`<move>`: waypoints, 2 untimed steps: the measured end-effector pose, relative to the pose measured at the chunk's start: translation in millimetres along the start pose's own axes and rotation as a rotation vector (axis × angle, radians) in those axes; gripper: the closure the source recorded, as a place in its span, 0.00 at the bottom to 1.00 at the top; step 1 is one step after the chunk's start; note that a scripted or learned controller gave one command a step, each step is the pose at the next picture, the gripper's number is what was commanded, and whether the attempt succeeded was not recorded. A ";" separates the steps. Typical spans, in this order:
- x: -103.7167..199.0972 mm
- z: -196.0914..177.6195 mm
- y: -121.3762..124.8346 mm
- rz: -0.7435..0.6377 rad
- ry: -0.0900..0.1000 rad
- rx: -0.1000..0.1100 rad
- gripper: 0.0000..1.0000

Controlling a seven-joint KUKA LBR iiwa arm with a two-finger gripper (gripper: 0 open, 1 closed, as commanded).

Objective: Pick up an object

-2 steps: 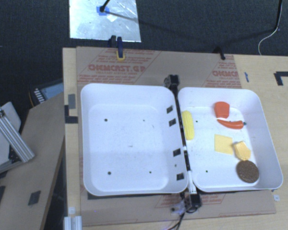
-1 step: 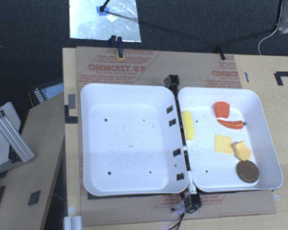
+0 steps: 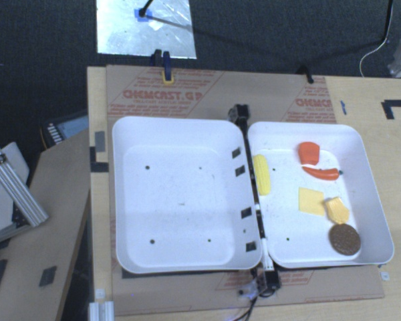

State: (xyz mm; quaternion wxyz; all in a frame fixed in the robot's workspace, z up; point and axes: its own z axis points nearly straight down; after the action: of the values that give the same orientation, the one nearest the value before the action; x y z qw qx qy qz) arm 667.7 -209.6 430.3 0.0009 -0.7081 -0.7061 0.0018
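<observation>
The right bin holds several small items. A yellow corn cob lies along its left wall. An orange-red block sits near the back, with a red chili pepper just in front of it. A flat yellow slice lies mid-bin, touching a small yellow chunk to its right. A round brown cookie rests at the front right corner.
The left bin stands beside the right one, joined by black clips along the shared wall. Both rest on a cardboard sheet. A shiny metal plate lies on the floor behind.
</observation>
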 end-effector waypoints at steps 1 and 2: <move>3.8 -103.8 0.2 -0.008 -0.004 -0.018 1.00; 3.7 -97.0 0.5 -0.007 -0.001 -0.007 0.00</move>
State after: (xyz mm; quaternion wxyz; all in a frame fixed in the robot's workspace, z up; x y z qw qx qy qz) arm 668.6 -205.8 527.3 -0.0019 -0.7055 -0.7087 -0.0007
